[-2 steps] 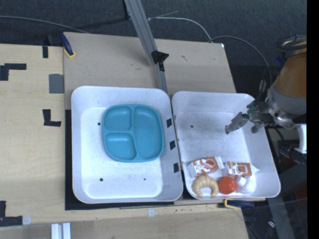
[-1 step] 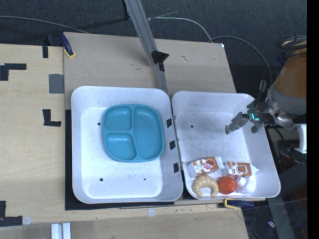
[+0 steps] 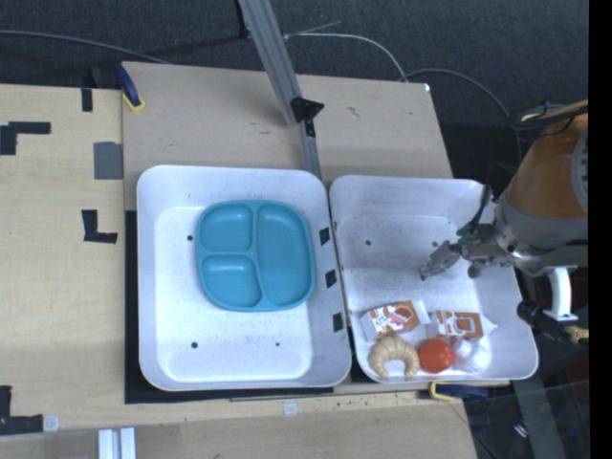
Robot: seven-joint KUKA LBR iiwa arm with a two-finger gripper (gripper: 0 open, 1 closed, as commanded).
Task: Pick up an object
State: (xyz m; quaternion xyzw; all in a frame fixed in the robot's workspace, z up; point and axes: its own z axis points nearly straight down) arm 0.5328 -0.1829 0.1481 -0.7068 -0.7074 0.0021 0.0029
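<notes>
My gripper [image 3: 452, 265] hangs over the right-hand part of the right bin [image 3: 402, 213], its two dark fingers spread open with nothing between them. Along that bin's near edge lie a tan croissant [image 3: 393, 355], a red tomato-like ball [image 3: 437, 355], an orange-and-white packet [image 3: 391, 317] and a second such packet [image 3: 462, 325]. The gripper is above and behind these items, apart from all of them. The grey arm with its orange band [image 3: 547, 175] comes in from the right.
The left bin [image 3: 149, 285] holds a teal divided plate [image 3: 256, 254]. A slanted metal rail [image 3: 275, 51] ends at the bins' far joint. A blue-and-yellow clamp [image 3: 130, 87] sits at the board's far-left corner. Cables run behind the bench.
</notes>
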